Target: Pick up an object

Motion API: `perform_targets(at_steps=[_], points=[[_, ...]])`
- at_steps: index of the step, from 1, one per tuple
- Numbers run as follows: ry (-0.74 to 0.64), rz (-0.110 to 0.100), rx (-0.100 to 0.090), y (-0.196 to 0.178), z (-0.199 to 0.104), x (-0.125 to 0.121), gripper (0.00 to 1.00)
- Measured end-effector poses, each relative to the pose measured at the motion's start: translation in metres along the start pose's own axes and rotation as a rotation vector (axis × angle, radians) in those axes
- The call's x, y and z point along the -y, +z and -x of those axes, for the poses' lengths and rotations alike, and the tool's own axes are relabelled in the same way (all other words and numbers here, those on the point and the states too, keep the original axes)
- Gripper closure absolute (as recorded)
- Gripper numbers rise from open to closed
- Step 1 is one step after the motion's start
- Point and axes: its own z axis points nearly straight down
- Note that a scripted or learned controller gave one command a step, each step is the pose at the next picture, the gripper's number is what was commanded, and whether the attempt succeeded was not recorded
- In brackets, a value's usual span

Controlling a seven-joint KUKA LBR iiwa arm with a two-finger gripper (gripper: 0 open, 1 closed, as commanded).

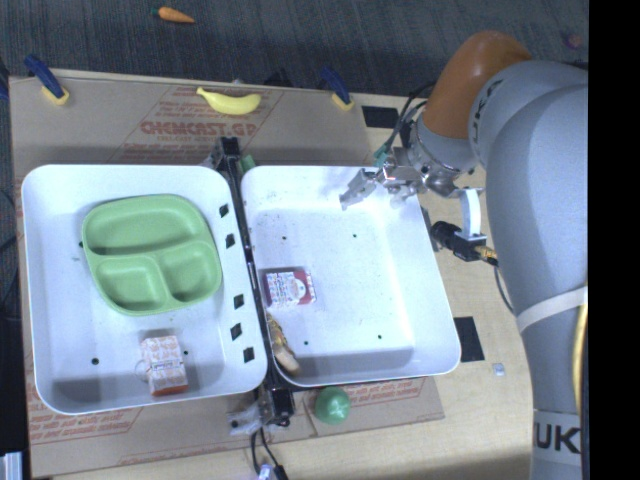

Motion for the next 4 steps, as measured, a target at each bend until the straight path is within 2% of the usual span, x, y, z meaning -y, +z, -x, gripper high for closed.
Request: perform_targets(at_steps=[2,3,4], points=[[-0.002,0.002,0.001,-0.007,0.0,0.0,0.0],[-0.003,-0.002,-0.001,0.01,0.0,0.0,0.0],[0.001,-0.003,0.001,0.028,0.0,0.07,0.0]])
